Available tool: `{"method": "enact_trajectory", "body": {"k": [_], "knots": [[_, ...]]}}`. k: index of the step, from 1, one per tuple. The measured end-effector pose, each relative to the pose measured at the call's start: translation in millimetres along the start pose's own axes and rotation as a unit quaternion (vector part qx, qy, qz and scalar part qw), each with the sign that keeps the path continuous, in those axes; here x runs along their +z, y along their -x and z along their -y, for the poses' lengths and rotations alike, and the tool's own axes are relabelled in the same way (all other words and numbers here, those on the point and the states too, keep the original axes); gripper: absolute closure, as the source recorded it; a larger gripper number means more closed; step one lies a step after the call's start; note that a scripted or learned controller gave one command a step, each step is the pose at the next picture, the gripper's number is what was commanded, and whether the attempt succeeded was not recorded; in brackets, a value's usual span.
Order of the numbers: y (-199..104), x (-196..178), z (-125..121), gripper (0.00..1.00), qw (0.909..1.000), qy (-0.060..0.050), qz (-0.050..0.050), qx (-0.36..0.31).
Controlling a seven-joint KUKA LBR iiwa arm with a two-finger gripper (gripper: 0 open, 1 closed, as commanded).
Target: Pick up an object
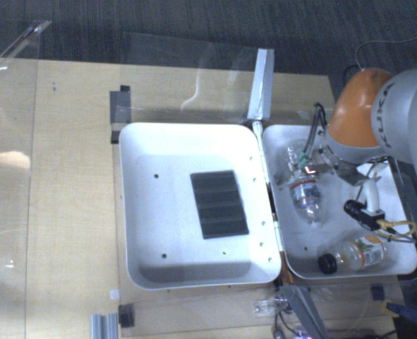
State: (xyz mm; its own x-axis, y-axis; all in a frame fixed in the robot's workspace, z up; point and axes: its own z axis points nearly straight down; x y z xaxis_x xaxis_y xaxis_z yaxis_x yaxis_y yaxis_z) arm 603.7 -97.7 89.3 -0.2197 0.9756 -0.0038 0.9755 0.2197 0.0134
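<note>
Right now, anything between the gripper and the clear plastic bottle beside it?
Nothing visible. The gripper hangs right at the clear plastic bottle in the right white bin; the black-capped bottle lies apart, toward the near wall.

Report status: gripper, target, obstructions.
Gripper in right bin, over clear bottle; hold not confirmed. Black-capped bottle lies apart near the bin's front wall. Dark ribbed block in left bin, out of the way.

Robotics lab / test cell, not a home. Evidence: grey industrial robot arm w/ orange band over a pale wooden bench; two shallow white plastic bins side by side; clear plastic guard panels round the bench; dark grey office-type carpet beyond.
</note>
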Motion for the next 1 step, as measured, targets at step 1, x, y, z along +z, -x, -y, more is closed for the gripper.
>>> {"method": "enact_trajectory", "body": {"k": [1], "knots": [[-0.7, -12.5, -2.8, 1.00, 1.0000, 0.004, 0.000, 0.000]]}}
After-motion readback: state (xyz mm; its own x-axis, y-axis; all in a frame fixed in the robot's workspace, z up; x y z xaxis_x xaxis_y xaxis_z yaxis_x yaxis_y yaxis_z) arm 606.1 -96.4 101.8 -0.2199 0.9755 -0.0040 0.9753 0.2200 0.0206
